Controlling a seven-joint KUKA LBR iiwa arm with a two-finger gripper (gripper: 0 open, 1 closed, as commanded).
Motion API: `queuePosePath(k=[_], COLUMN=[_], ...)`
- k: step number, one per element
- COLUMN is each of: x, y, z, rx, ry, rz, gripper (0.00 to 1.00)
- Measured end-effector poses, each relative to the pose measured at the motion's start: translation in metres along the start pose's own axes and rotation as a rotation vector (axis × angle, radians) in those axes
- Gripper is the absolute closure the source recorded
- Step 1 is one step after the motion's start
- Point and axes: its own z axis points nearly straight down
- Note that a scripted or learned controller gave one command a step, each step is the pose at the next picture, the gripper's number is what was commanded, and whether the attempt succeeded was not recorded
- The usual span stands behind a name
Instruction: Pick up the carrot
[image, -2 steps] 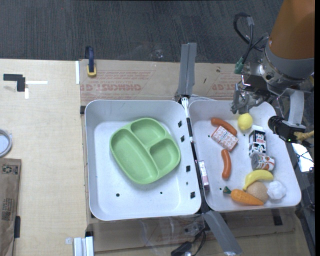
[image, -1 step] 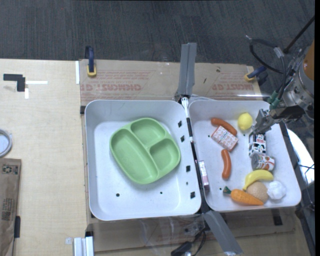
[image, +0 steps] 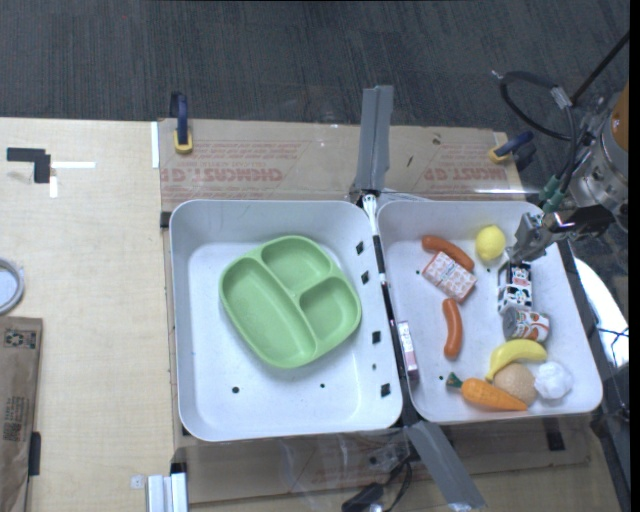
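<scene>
Lay at the near edge of the right shallow white bin (image: 430, 405): the tapered orange carrot (image: 490, 395) with green tip, long axis roughly left-right, pressed against a tan round bun (image: 516, 381) and yellow banana (image: 516, 353). Hung well beyond, near the far right wall: the gripper (image: 524, 243), jaws' spread impossible to tell, nothing visibly held. Crowded between: milk cartons (image: 517, 300), sausages (image: 453, 328), lemon (image: 490, 243).

Robot lab, clamped bench (image: 90, 300), white bins (image: 185, 330)
</scene>
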Motion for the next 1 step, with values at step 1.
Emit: queuePosePath(k=[1], x=[-0.0006], y=[0.0014], z=[-0.0082], rx=[0.002], ry=[-0.002], rz=[-0.001], gripper=[1.00])
